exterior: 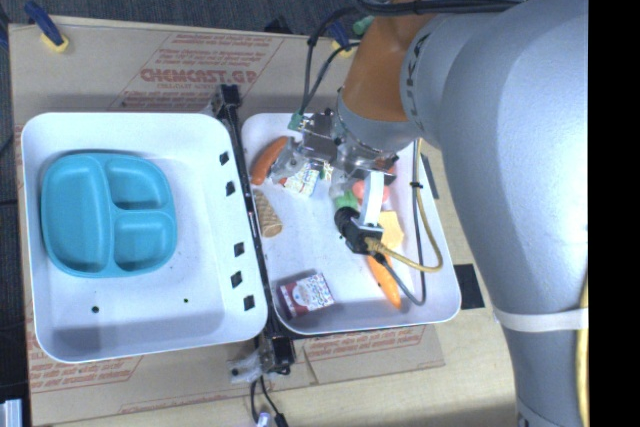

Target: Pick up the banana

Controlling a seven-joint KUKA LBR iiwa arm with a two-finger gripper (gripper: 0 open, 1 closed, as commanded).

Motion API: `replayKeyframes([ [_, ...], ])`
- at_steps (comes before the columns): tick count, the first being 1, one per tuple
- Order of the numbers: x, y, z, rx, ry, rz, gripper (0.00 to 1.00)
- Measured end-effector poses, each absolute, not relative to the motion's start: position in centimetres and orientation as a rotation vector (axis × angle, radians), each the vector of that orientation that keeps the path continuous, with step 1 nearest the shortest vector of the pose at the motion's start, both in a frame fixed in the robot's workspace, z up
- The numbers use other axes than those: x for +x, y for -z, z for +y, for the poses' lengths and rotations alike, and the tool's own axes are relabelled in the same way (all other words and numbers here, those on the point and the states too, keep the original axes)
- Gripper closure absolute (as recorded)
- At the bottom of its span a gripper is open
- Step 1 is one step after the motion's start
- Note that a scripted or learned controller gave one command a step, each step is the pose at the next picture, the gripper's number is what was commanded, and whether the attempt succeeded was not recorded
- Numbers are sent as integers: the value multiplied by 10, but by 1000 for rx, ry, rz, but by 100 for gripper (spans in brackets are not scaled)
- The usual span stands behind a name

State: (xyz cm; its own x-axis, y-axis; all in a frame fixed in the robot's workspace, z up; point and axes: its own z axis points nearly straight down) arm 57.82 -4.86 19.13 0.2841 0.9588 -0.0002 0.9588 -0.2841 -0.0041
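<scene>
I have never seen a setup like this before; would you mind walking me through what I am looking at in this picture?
This is one camera fixed above a bench, looking down at a slant. The big grey shape with the orange band is a robot arm reaching in from the right; its gripper hangs low over the right bin. Two shallow white bins sit side by side. The left bin holds a blue divided plate. The right one holds small items: an orange carrot-like piece, a red packet and others half hidden under the arm. I cannot pick out the banana with certainty, nor tell whether anything is held.
</scene>
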Motion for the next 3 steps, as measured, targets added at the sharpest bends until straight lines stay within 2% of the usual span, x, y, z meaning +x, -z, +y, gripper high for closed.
replayKeyframes([
  [1,577,-214,-201,-2581,-3,-1789,0],
  [2,487,-91,-133,-2411,-4,-2006,0],
  [3,556,-92,-96,-2540,-4,-1844,0],
])
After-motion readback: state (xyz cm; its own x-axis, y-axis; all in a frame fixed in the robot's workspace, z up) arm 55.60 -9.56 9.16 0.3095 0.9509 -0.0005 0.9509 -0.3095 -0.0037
